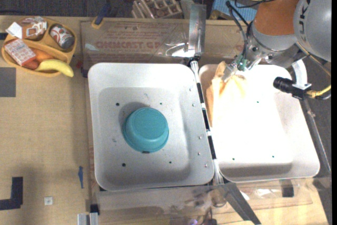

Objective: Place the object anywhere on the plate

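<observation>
Hand [235,68] over right bin [295,166], plate [146,129] well left

Yellow tray [10,55] with banana [55,66], food packets [20,51] far left on bench [42,134]

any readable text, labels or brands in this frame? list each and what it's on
"UKA": the end of the maker's name, on the grey arm at the right edge; its first letter is hidden.
Red print on the clear sheet behind the left bin: too blurred to read.
Packets in the yellow tray at top left: print too small to read.
The teal bowl shows no marking.
</observation>
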{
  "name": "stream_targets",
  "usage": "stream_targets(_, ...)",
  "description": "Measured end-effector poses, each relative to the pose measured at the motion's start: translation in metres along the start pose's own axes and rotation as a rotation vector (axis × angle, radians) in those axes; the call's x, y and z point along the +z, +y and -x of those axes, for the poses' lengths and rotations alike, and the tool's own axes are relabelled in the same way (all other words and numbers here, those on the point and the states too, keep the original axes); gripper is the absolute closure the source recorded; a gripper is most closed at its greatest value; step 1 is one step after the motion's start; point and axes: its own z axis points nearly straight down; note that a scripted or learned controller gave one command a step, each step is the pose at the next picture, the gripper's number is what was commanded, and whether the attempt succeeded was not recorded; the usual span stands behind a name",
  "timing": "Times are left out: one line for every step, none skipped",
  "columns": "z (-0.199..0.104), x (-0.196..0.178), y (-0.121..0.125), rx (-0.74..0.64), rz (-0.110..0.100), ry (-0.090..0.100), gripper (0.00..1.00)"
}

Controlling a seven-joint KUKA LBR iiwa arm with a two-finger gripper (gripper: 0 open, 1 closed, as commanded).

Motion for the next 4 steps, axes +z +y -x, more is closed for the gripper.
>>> stream_targets(0.002, -0.04, 0.0, 0.001, -0.001, 0.0, 1.0)
stream_targets(-0.042, -0.051, 0.025, -0.397, -0.002, 0.003, 1.0)
stream_targets(-0.074, -0.045, 0.057, -0.794, 0.002, 0.0, 1.0)
stream_targets(-0.118, -0.044, 0.081, -0.946, 0.002, 0.003, 1.0)
